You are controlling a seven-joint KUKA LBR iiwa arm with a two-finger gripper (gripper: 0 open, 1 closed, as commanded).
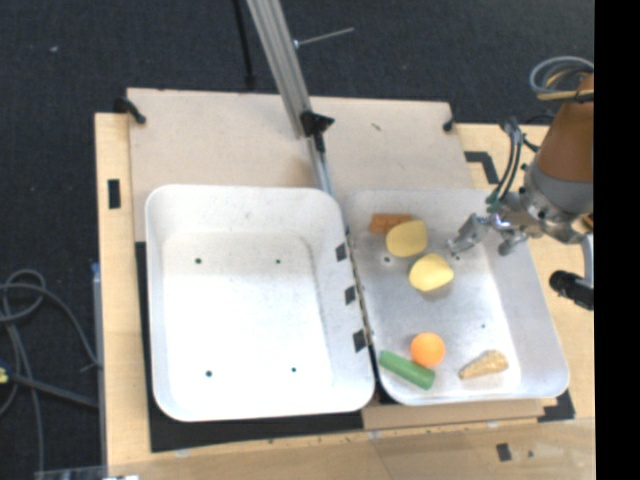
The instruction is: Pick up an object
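The right bin (520, 318) holds several small objects. A brown block (385, 222) lies at the back, with a pale yellow round piece (407, 239) touching it. Another yellow piece (431, 273) sits just in front. An orange ball (428, 348), a green cylinder (405, 369) and a tan wedge (484, 365) lie near the front rim. My gripper (483, 245) hangs over the bin's back right part, to the right of the yellow pieces. It is open, with nothing between its fingers.
The left bin (250, 298) stands beside the right one. A slanted metal pole (285, 58) rises from behind the bins. Cables (30, 308) lie on the floor at the left, and the bench edge runs along the front.
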